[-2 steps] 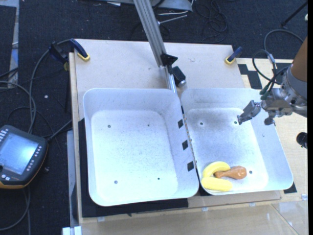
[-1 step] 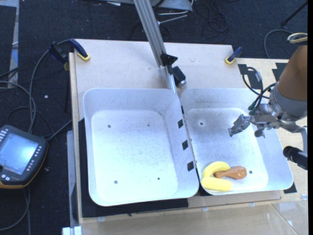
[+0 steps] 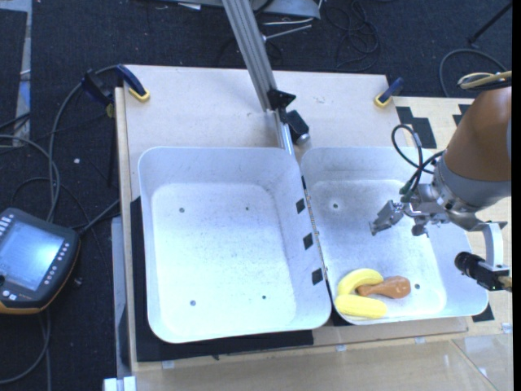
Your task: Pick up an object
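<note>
Over the right bin (image 3: 350,177) we see the arm (image 3: 480,149) reach in from the right, its gripper (image 3: 384,221) hanging above the bin's bare middle; whether its fingers are open or closed we cannot tell. A yellow banana (image 3: 358,293) and an orange-brown toy (image 3: 391,287) lie touching near the bin's near edge. The left bin (image 3: 163,177) sits alongside on the counter (image 3: 212,104).

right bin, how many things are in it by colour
yellow: 1, a curved banana-like piece near the front edge of the right bin
orange-brown: 1, a drumstick-like piece touching the yellow one
total: 2
the hand is above the bin floor, apart from both
</note>
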Tool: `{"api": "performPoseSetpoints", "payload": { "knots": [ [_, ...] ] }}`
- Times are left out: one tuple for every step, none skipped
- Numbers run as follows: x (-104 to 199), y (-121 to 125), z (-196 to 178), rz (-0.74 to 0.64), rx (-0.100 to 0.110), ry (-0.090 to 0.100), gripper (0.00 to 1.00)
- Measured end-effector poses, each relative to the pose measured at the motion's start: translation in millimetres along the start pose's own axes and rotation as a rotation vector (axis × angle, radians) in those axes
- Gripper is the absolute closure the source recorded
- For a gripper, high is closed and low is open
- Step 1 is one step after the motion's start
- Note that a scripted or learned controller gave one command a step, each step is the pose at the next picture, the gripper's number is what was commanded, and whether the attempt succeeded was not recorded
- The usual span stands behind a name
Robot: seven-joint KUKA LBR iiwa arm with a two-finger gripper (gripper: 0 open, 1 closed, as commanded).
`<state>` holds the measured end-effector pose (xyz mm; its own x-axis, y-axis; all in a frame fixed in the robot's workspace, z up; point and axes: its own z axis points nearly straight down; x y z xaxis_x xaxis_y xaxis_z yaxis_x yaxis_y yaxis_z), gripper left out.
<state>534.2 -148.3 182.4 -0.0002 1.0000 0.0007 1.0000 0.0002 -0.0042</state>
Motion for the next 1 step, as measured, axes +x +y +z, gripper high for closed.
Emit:
{"api": "performPoseSetpoints", "payload": {
  "knots": [
    [1.4, 1.8, 62.8, 0.0, 0.002, 0.001, 0.0]
  ]
}}
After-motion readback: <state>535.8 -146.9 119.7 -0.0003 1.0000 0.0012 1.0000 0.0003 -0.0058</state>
